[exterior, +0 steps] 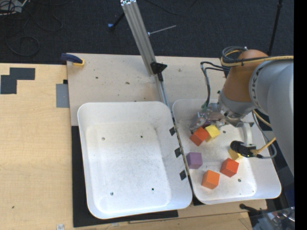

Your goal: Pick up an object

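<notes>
Orange cube (210, 178) nearest cam; fingers (205, 121) right above yellow cube (212, 131) & red-orange cube (198, 136), grip state unclear.

A robotics lab: an industrial arm (259, 85) over a plywood desk (33, 143), loose cables (19, 37) on dark carpet, an aluminium mast (141, 35).

The arm (254, 87) reaches over the right bin (268, 188). Its gripper (207, 120) sits low beside a yellow block (212, 131) and an orange-red block (199, 136), which touch. Nearer the front lie a purple block (194, 160), an orange block (210, 179) and a red block (230, 167). The left bin (96, 114) adjoins.
</notes>
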You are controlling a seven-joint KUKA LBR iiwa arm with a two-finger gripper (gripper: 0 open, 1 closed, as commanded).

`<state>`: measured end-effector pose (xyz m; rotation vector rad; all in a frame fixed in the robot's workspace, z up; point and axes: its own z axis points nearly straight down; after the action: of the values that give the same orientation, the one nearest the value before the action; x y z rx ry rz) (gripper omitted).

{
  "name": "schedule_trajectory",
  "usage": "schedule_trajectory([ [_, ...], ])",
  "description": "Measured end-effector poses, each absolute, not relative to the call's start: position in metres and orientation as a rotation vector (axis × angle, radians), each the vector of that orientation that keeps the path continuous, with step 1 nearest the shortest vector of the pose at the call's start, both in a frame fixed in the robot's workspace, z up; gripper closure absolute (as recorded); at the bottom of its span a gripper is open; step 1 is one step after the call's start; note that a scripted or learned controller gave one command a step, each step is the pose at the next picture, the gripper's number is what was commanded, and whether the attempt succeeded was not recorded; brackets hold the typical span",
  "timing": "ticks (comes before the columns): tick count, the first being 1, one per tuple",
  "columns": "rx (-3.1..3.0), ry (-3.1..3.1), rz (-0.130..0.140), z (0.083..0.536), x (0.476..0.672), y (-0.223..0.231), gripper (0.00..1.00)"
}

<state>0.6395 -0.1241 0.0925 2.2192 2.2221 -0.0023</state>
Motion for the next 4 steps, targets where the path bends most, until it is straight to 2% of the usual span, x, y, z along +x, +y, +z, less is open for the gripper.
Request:
schedule_trajectory([
  [1, 2.228, 2.219, -0.003, 0.103, 0.638, -0.125, 1.0],
  [4, 2.221, 2.219, 0.002, 0.276, 0.619, -0.126, 1.0],
])
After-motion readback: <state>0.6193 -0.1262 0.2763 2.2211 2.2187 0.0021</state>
